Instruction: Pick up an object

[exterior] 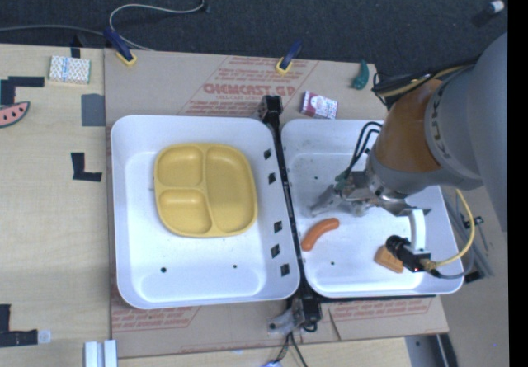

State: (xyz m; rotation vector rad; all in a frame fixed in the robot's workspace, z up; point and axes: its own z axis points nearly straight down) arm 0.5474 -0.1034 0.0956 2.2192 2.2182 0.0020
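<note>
Item: arm's orange band [408, 138], nearest my lens. Gripper [323, 205], right bin [346, 279]: I can't tell its state. Orange sausage [319, 232] just below it, untouched. Step: approach. Next: descend squarely over it.

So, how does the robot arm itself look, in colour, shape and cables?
The arm is thick and rounded, with a grey shell and a wide orange band above the wrist. Below that sits a darker metal gripper. Black cables loop beside the wrist, and a yellow cable runs near the arm's lower side.
</note>
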